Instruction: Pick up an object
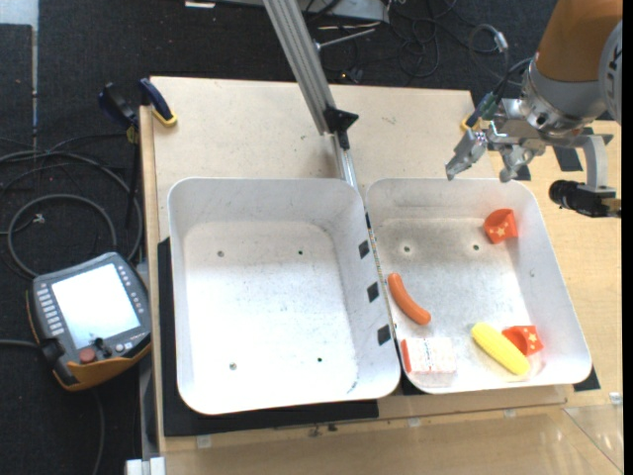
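Note:
My gripper (pixel 485 164) hangs above the far edge of the right bin (pixel 554 265), its two fingers spread apart and open with nothing between them. In the right bin lie an orange sausage-shaped piece (pixel 408 299), a red block (pixel 500 226) near the far right corner, a yellow banana-shaped piece (pixel 499 349), a small red piece (pixel 526 338) touching it, and a white and red box (pixel 429 356) at the front. The red block lies closest to the gripper, a little in front of it and to the right.
The left bin (pixel 188 265) stands beside the right one. A slanted metal bar (pixel 302 52) runs from the top down to the joint between the bins. A teach pendant (pixel 89 315) lies on the floor at left. A clamp (pixel 148 102) sits on the bench's far left corner.

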`<state>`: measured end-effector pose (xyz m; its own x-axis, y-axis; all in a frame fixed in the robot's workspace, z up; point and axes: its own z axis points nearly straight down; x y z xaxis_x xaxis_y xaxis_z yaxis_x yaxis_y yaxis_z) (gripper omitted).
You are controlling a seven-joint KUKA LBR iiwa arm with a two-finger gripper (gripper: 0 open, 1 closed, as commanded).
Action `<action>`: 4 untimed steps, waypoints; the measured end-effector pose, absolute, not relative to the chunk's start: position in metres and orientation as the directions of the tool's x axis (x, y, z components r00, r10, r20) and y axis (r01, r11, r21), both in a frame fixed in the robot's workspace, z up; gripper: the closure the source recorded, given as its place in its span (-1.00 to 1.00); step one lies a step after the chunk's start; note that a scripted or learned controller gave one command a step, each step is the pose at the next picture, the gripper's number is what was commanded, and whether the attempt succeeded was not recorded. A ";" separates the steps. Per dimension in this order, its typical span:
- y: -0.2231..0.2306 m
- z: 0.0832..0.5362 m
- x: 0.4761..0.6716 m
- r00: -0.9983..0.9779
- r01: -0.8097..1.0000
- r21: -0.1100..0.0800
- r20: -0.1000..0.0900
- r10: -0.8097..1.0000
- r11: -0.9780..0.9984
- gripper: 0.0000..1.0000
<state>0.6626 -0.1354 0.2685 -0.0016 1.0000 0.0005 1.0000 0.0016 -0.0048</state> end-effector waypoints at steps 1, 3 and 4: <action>-0.135 0.272 0.663 -0.004 1.000 0.000 -0.001 1.000 0.004 -1.00; -0.136 0.183 0.671 -0.002 1.000 -0.004 0.000 1.000 0.002 -1.00; -0.127 0.135 0.669 -0.003 1.000 -0.004 0.000 1.000 0.003 -1.00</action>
<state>0.6691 -0.1270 0.1354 -0.0033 1.0000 0.0003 1.0000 0.0033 -0.0044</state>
